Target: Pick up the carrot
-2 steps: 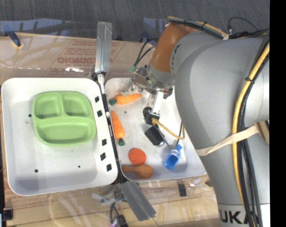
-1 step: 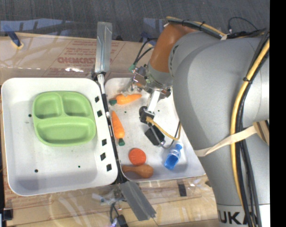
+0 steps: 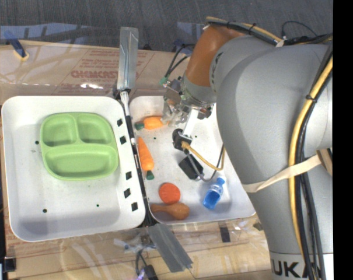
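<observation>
- Arm (image 3: 269, 127): grey, with an orange band (image 3: 202, 57) above the wrist. It enters from the right and covers the right side of the right bin.
- Left bin (image 3: 16, 156): shallow and white. It holds one green plate.
- Right bin (image 3: 164, 165): shallow and white, set against the left bin along a shared wall. It holds all the small items.
- Plate (image 3: 80, 144): green, with three compartments. It lies flat in the upper half of the left bin.
- Gripper (image 3: 175, 114): low over the far end of the right bin, just right of the short carrot. Whether it is wide or narrow cannot be told, and nothing is seen held in it.
- Long carrot (image 3: 144, 154): orange, lying along the right bin's left wall, with its dark green end toward the near side.
- Brown item (image 3: 171, 211): oblong, lying at the near edge of the right bin, just below the red ball.
- Red ball (image 3: 170, 192): round, in the near part of the right bin, between the long carrot and the brown item.
- Bottle (image 3: 213, 195): small and blue with a pale cap. It lies tilted, right of the red ball and close to the arm.
- Short carrot (image 3: 153, 122): orange, lying crosswise at the far end of the right bin, above the long carrot and apart from it. Whether it touches the gripper cannot be told.
</observation>
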`<state>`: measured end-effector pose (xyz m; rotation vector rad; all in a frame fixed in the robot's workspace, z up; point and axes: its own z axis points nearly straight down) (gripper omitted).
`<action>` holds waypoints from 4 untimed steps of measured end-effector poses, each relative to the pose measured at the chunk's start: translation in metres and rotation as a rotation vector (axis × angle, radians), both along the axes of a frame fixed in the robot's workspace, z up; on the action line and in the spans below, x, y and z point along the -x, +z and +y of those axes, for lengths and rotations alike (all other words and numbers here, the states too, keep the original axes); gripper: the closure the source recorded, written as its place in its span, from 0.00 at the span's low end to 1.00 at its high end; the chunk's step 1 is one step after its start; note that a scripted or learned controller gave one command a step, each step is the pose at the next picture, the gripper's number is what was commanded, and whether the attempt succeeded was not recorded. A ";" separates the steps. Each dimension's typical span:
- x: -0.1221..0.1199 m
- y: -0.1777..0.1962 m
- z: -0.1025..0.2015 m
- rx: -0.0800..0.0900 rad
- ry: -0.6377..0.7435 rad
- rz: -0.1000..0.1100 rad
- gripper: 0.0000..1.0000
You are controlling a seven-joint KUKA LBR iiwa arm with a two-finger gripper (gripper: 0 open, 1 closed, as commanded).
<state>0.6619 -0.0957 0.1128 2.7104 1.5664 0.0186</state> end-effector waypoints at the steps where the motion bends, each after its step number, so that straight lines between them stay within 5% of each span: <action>1: 0.000 0.001 0.000 0.001 0.001 -0.001 0.00; 2: 0.029 -0.010 -0.004 -0.009 -0.243 0.002 0.00; 3: 0.012 -0.017 -0.013 -0.008 -0.536 0.018 0.00; 4: 0.027 0.042 -0.002 -0.006 -0.160 0.018 0.00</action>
